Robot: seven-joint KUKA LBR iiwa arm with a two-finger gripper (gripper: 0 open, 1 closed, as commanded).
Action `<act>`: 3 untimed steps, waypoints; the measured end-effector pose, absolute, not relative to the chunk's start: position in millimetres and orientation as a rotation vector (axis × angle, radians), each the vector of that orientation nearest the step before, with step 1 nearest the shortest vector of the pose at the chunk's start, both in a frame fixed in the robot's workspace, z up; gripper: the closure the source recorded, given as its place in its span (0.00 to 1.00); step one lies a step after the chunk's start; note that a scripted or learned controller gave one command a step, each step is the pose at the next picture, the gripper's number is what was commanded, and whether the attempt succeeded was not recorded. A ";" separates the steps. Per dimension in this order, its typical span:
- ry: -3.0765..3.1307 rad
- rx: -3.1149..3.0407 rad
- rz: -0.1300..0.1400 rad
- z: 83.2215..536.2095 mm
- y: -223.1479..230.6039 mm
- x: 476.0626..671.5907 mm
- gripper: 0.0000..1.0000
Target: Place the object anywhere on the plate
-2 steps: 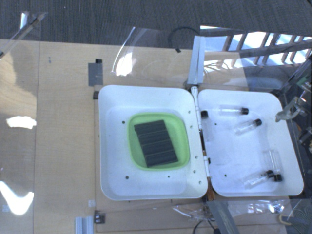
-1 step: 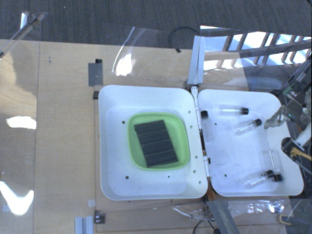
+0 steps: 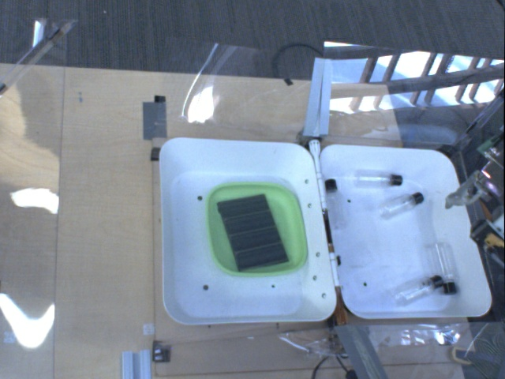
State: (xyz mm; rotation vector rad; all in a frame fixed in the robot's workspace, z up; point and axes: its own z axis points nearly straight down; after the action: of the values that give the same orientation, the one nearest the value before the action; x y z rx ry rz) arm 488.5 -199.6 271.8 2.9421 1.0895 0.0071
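Two white bins point(image 3: 180, 235) side by side on a pale wooden bench point(image 3: 79, 212).

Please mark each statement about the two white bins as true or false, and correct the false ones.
1. A square green plate lies in the left white bin. True.
2. A dark grey ribbed rectangular block rests on the green plate. True.
3. The clear plastic tubes with black caps lie in the left bin. False: they lie in the right white bin.
4. The green plate carries a clear tube. False: it carries only the dark block.
5. The two bins stand side by side. True.
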 end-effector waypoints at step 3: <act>0.932 2.998 0.004 278.1 -204.9 488.3 0.00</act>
State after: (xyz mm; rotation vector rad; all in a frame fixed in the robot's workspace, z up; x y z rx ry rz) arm 488.3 -204.9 278.1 2.9982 0.9319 0.0044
